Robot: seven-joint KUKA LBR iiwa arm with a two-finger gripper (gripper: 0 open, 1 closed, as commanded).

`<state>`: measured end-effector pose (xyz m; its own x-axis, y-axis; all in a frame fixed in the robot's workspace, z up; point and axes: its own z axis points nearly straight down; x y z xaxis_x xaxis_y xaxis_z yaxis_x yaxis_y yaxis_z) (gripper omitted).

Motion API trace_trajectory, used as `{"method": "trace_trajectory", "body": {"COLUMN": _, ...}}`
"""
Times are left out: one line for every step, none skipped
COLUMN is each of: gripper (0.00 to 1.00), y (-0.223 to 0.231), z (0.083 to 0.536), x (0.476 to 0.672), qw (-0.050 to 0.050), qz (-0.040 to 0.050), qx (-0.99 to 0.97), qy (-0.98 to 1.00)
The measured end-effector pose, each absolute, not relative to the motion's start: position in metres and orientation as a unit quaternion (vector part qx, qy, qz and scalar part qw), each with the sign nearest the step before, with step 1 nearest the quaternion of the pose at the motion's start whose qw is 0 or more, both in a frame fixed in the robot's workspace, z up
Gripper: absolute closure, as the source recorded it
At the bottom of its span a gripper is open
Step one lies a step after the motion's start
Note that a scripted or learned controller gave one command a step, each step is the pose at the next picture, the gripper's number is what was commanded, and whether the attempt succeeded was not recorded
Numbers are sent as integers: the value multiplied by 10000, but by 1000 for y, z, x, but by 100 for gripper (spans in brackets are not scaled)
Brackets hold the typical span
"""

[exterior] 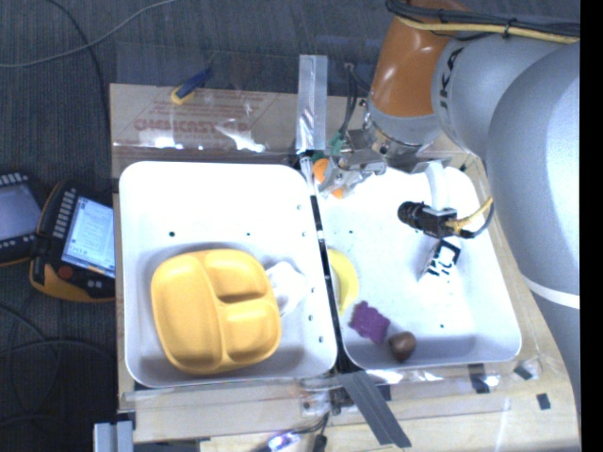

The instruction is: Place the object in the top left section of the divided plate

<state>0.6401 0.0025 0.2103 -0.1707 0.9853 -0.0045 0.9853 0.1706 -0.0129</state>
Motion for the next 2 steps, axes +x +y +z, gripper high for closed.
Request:
{"method": "trace_trajectory", "body": {"gripper": 100, "y": 53, "z": 182, "x": 596, "qw": 16, "qz": 15, "qx": -6854, "qy": -7282}}
{"method": "trace_trajectory", "body": {"gripper": 100, "y": 92, "z": 182, "x": 588, "qw": 19, "qz": 13, "qx": -6897, "qy": -7241}}
